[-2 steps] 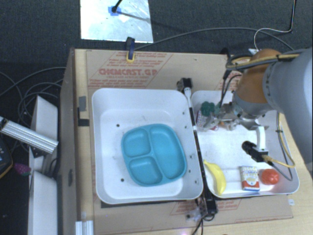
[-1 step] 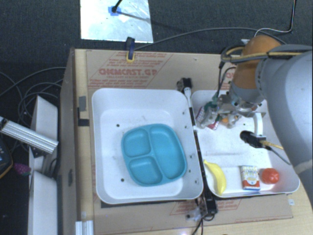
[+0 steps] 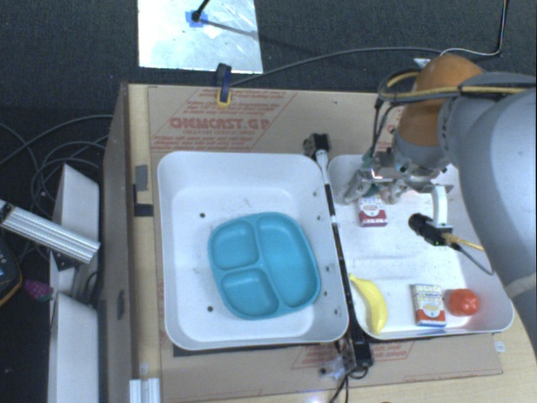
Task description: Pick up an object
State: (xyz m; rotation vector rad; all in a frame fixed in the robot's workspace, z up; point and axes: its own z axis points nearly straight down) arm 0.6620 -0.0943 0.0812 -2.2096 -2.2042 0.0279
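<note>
You see the gripper (image 3: 375, 185) low at the right white bin's (image 3: 491, 321) far-left corner, fingers spread just above the small red-and-white carton (image 3: 372, 214) still lying there, so nothing is grasped yet and lifting remains.

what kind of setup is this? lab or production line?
Most likely a research lab grasping testbed, not production. A grey arm's gripper hangs over the right of two white bins on a cardboard-covered bench, amid toy items: a plastic banana, a blue divided plate. Loose cables trail at the left.
</note>
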